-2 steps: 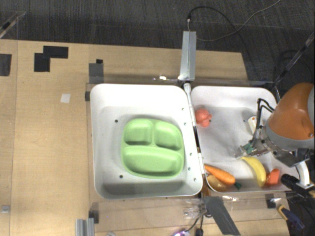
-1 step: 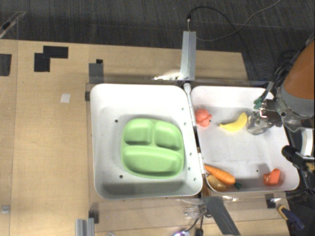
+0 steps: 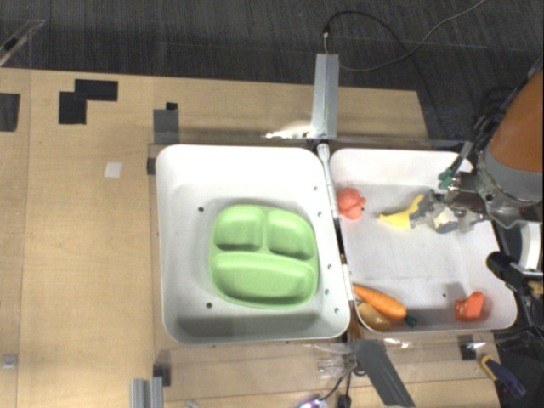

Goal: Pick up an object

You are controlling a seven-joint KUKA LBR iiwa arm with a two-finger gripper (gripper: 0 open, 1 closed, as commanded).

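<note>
Two bins: white and shallow, side by side on a pale wooden bench (image 3: 76,253); the left bin (image 3: 183,177) fills the middle of the frame, the right bin (image 3: 476,266) sits at centre right.
Left bin: holds a green divided plate (image 3: 263,255), lying flat a little right of the bin's middle, with two small sections above and one long section below.
Arm: grey with an orange band (image 3: 520,130), entering from the right edge at mid-height, over the right bin's upper right part.
Gripper: (image 3: 444,214) low over the upper middle of the right bin, its tip right beside the banana; I cannot tell how it is set or whether it grips anything.
Banana: (image 3: 398,217) yellow, lying in the upper middle of the right bin, its right end meeting the gripper's tip.
Pink toy: (image 3: 350,202) at the right bin's upper left, near the divide between the bins.
Carrot: (image 3: 380,299) orange, lying at a slant in the right bin's lower left corner, over a brownish round thing (image 3: 372,316).
Red pepper: (image 3: 469,306) in the right bin's lower right, well apart from the carrot.
Cable: (image 3: 399,36) black, looping across the dark floor at the top of the frame.
</note>
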